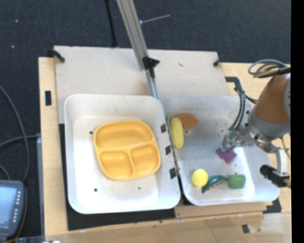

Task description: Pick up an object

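Arm: grey with an orange band, enters from the right of the camera view and reaches down into the right bin (213, 108).
Gripper (229, 145): low over the right bin, directly above a purple object (226, 155); claw state cannot be told, contact with the object cannot be confirmed.
Purple object: right-centre of the right bin, just under the claw tip.
Other right-bin contents: yellow corn-like piece (177, 132) by the left wall, touching an orange-brown piece (188, 120); yellow ball (199, 177) near the front; green item (236, 181) and a dark green-and-red item (215, 183) beside it.
Left bin (81, 186): holds a yellow divided tray (126, 149), lying flat.
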